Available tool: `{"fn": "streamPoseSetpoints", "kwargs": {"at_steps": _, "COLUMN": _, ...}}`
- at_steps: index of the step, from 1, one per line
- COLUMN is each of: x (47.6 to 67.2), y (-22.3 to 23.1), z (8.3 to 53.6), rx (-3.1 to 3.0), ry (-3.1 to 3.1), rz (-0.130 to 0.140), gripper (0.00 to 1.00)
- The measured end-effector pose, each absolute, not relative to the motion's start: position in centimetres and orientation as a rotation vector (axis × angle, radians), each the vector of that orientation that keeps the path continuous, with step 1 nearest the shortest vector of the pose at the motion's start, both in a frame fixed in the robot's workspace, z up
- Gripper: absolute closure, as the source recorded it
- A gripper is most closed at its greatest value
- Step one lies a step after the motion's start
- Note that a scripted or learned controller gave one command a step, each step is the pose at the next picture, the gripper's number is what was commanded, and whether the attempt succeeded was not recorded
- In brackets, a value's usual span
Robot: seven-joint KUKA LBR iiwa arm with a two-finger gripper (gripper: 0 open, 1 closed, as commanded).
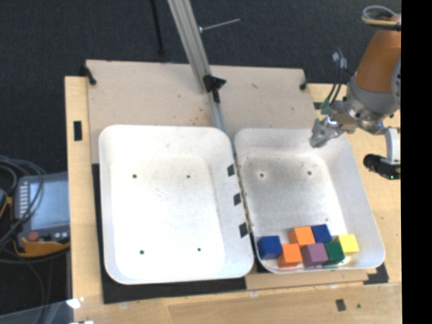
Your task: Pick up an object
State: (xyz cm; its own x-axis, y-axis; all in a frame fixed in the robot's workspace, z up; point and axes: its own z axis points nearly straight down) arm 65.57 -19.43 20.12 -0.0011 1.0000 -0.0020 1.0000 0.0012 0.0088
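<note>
Several small coloured blocks lie clustered in the near right corner of the right bin (297, 181): a blue block (269, 246), two orange blocks (303, 235) (291, 253), a dark blue block (321, 233), a purple block (314, 253), a green block (334, 250) and a yellow block (348, 243). My gripper (319, 136) hangs over the far right corner of that bin, well away from the blocks. Nothing shows between its fingers.
The left bin (169, 201) sits beside the right one, with black clips along the shared edge. A slanted metal pole (192, 36) rises behind the bins. A grey control box (40, 204) with cables lies off the bench at left.
</note>
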Motion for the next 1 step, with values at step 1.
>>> {"fn": "streamPoseSetpoints", "kwargs": {"at_steps": 1, "x": 64.90, "y": -19.53, "z": 26.31, "rx": 2.214, "ry": 2.218, "rz": 0.007, "gripper": 1.00}}
